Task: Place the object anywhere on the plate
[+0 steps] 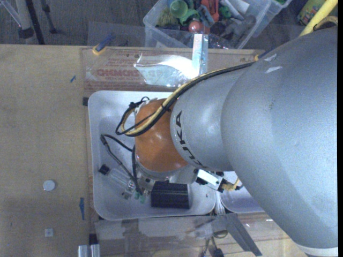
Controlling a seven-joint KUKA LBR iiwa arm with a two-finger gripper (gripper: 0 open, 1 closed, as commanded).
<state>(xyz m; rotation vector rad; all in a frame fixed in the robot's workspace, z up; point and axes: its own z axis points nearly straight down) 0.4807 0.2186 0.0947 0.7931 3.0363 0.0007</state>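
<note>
– Tool first: where is it found?

– Low in the left white bin, near the front wall, directly beneath the orange band of the arm. It is largely hidden by the wrist, so whether it is wide, narrow or holding anything cannot be told.

– How is the arm posed?

– It is reached in from the right and bent steeply downward, so that the grey links are seen almost end-on and the right half of the view is covered by them. A black cable is looped beside the band, and a black box is mounted at the wrist, close to the bin's front wall.

– And the object and the plate?

– Their places cannot be told. A rounded white rim is seen under the arm at the lower right; whether it belongs to the plate or to the second bin cannot be decided.

– What else is seen?

– A crumpled plastic bag is laid on the tabletop behind the bin.
</note>
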